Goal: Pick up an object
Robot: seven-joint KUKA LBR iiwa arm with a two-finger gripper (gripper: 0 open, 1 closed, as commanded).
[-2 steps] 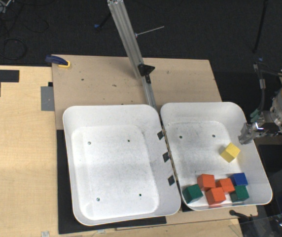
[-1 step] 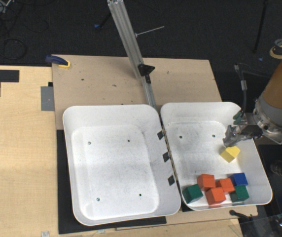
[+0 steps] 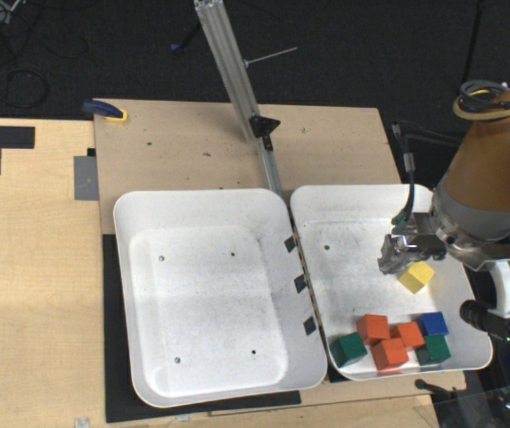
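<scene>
Yellow block [image 3: 415, 276] sits just under the gripper [image 3: 400, 255] in the right bin [image 3: 344, 217]; finger state can't be made out. Looks like grasp stage; a lift should follow.

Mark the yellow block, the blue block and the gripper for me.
yellow block [image 3: 416, 277]: camera view, on its top face.
blue block [image 3: 432, 324]: camera view, on its top face.
gripper [image 3: 399, 259]: camera view, at its tip just left of the yellow block.
</scene>
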